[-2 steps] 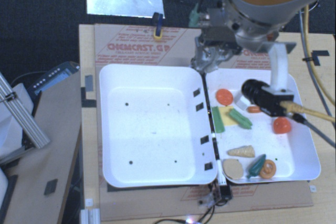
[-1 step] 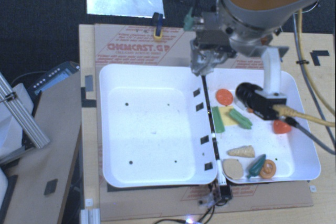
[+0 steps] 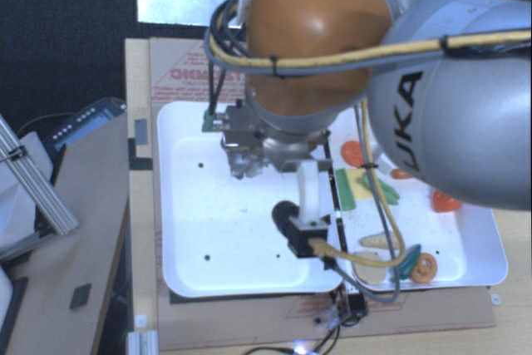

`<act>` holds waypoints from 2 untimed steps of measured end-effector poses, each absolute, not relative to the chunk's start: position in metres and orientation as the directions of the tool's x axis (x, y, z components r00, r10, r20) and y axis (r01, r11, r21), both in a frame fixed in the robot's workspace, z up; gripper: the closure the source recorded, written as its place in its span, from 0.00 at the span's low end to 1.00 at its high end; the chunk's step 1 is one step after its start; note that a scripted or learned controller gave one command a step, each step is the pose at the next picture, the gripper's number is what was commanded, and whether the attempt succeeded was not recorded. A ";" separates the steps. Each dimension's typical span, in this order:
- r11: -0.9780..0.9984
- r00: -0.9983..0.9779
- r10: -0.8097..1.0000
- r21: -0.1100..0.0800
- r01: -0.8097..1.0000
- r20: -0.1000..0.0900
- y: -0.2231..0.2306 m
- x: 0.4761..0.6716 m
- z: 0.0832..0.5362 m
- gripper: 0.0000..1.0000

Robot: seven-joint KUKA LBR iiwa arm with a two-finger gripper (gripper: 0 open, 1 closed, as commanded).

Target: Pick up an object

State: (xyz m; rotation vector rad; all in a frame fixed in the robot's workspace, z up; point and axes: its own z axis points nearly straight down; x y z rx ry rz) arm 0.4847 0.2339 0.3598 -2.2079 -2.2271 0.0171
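While the grey metal pincer (image 3: 239, 169) hangs over the left white shallow bin (image 3: 191, 204), open or closed I cannot tell, the nearest target, a flat red-orange round piece (image 3: 352, 152), lies at its three o'clock in the right white bin (image 3: 470, 249).

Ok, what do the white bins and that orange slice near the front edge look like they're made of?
The white bins look like moulded plastic: smooth, with a slight sheen and rounded rims. The orange slice is probably hard plastic toy food, going by its flat even colour and clean round outline, though it is too small to be sure.
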 end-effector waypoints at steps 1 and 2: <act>0.006 -0.006 1.000 0.019 1.000 0.010 0.234 0.487 0.545 1.00; -0.004 0.004 1.000 0.000 1.000 0.000 0.165 0.487 0.535 1.00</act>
